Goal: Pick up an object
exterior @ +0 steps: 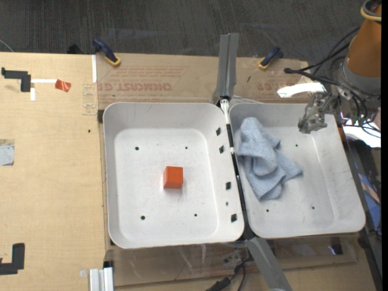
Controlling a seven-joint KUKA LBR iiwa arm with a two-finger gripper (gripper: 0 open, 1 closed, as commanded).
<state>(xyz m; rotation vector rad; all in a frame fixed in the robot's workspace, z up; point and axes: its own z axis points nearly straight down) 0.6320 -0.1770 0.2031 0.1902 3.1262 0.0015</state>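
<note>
Camera view looks down on a bench topped with brown cardboard (151, 77), printed lettering showing reversed along its far strip, and a pale plywood panel (48, 162) to the left. Dark carpeted floor (151, 11) lies beyond the bench. Two blue-and-yellow clamps (106, 52) grip the cardboard's far edge. Two shallow white bins sit side by side, touching along a grey divider. The left bin (121, 223) holds an orange cube (173, 177) near its middle. The right bin (339, 211) holds a crumpled light-blue cloth (264, 159) against its left wall. The gripper (312, 123) hangs over the right bin's far right corner, nothing between its fingers, though whether they are spread or closed I cannot tell. The cloth lies near it to the left; the cube is well apart in the other bin.
</note>
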